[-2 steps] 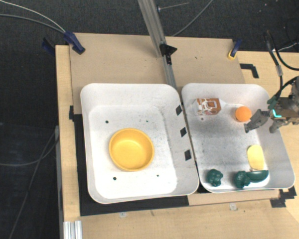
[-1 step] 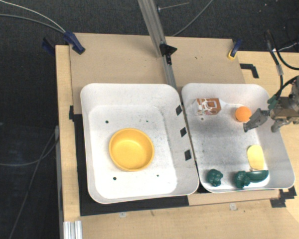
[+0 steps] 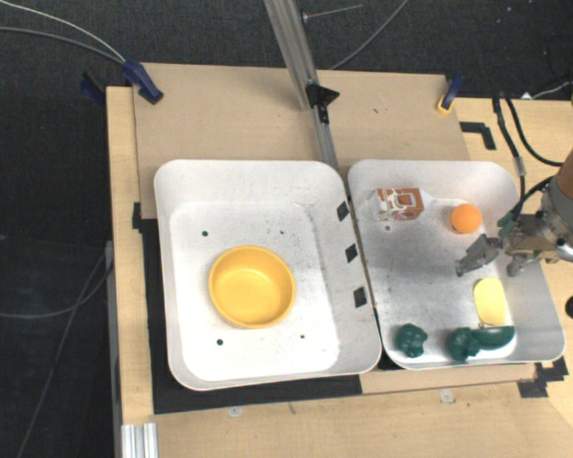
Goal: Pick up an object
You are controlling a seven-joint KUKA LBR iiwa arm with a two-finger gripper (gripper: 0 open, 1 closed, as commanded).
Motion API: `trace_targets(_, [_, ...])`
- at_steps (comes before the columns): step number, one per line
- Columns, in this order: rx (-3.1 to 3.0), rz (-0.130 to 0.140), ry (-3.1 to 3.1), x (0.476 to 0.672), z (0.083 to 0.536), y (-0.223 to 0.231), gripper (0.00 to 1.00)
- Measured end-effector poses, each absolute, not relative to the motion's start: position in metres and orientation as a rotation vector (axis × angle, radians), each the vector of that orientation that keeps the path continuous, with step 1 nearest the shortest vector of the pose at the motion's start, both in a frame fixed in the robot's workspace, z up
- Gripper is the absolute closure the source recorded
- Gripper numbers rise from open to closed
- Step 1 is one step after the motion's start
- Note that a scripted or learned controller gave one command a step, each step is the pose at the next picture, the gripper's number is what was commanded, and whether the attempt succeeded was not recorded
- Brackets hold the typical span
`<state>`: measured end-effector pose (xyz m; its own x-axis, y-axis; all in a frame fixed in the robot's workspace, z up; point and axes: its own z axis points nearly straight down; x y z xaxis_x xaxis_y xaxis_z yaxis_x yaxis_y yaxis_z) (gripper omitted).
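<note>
**Kai:** Since nothing is between the fingers, I'd call the pick not yet done. Hand [image 3: 497, 259] hangs over the right bin [image 3: 430, 303], spread open and holding nothing.

**Mo:** Closest target?

**Kai:** Taking the hand as landmark: yellow block [image 3: 492, 301] just below it, orange ball [image 3: 467, 218] just above and a bit left. Near both, but I can't confirm it touches either.

**Mo:** Other stuff?

**Kai:** Brown-and-white packet [image 3: 399, 203] well up-left of the hand. Two green lumps down from it: one [image 3: 477, 341] just under the yellow block, another [image 3: 411, 340] further left. Yellow bowl [image 3: 251, 285] far left of the hand, in the left bin [image 3: 186, 256]. Both bins sit on the desk [image 3: 229, 113].

**Mo:** What's left?

**Kai:** My read: everything. Line up on one item, lower, close, lift. The block looks like the easiest reach.
</note>
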<state>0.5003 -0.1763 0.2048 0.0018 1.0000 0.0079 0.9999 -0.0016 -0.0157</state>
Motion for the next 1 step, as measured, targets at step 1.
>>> trace_targets(1, [-2.209,0.008,-2.209,0.5052,0.1489,-0.1666,0.00])
